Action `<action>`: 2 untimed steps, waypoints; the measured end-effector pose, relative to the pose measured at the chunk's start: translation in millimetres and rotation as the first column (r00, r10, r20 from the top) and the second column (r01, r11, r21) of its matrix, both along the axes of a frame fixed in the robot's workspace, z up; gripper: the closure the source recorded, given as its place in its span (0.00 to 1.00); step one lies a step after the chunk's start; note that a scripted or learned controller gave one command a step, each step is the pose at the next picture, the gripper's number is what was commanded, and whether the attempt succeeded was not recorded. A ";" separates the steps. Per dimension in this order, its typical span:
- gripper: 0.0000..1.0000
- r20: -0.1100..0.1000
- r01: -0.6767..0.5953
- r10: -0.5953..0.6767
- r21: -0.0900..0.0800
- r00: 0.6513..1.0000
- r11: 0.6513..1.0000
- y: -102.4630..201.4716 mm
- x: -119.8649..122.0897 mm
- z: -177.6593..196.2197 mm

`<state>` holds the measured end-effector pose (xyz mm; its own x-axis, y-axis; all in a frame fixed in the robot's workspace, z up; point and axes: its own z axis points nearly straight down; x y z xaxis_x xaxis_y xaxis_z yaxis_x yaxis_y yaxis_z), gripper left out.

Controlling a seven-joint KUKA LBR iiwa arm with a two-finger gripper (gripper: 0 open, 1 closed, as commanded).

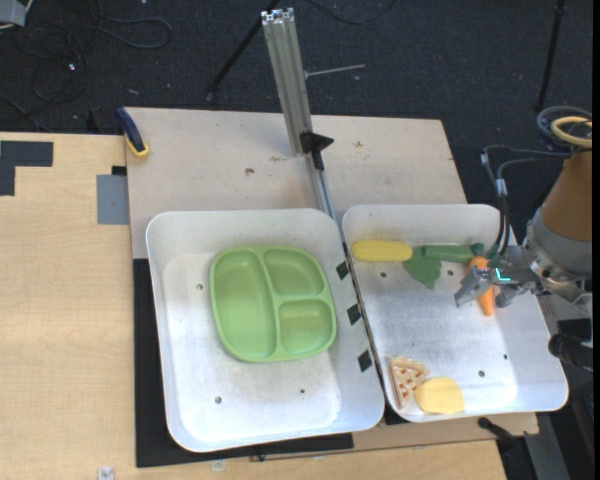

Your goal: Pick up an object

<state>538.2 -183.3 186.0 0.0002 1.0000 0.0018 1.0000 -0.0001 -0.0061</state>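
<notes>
My gripper (477, 290) hangs low over the right bin (450, 368), near its right wall, reaching in from the right. Its grey fingers point down beside a small orange carrot-like piece (487, 298) that lies right against them. Just up and left lie a green leafy toy (435, 261) and a yellow corn cob (381, 252). At the bin's front sit a waffle-like piece (407, 378) and a yellow round piece (440, 396). I cannot make out whether anything sits between the fingers.
The left bin (180, 388) holds a green divided plate (274, 302). A metal post (287, 78) rises behind the bins. Black clips (352, 313) mark the seam between the two bins. Wooden bench surface lies to the left.
</notes>
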 end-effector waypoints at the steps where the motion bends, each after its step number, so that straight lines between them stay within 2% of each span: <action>1: 0.00 0.003 0.000 0.000 -0.001 1.000 1.000 -0.1 0.8 1.2; 2: 0.00 -0.002 0.000 0.000 0.001 1.000 1.000 3.4 -2.4 -42.8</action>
